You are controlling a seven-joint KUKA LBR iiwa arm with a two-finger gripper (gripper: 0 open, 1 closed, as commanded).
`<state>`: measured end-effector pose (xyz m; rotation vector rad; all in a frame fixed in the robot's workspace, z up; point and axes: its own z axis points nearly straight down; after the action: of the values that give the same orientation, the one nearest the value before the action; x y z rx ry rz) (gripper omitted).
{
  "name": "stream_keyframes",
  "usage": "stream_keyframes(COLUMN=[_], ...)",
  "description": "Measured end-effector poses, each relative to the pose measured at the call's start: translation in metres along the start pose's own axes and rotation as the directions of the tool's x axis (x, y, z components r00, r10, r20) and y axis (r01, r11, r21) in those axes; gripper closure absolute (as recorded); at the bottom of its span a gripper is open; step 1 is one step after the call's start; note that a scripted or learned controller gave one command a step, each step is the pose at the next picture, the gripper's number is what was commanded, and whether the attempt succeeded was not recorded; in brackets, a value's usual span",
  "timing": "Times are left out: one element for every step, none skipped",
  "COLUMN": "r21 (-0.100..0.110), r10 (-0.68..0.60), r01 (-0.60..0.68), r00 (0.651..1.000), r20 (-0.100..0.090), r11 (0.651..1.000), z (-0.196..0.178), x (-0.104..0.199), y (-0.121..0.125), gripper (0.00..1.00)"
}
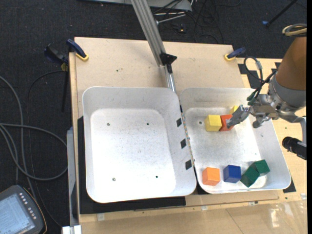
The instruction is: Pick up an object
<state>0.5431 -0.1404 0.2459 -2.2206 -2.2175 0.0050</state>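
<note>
Bins side by side on surface (126, 62): left bin (97, 101), then right bin (273, 160) w/ yellow block (213, 123) touching a red-orange block (226, 121), claw (237, 116) right at them. Best: centre over one block, lift straight. Can't tell if claw is open or closed; red-orange block partly covered. Orange (210, 175), blue (232, 173), green blocks (255, 172) near front rim.

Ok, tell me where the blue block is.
The blue block sits in the right bin, near its front edge, between the orange block and the green blocks.
</note>
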Motion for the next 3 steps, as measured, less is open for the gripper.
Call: stream_keyframes(r21=[0.001, 0.001, -0.006], r10=[0.000, -0.002, 0.000], r01=[0.000, 0.002, 0.000], r00=[1.000, 1.000, 1.000], r20=[0.000, -0.001, 0.001], r11=[1.000, 1.000, 1.000], z=[0.056, 0.113, 0.099], x=[-0.006, 0.001, 0.000], y=[0.007, 0.013, 0.014], gripper=[0.00, 0.00, 1.00])
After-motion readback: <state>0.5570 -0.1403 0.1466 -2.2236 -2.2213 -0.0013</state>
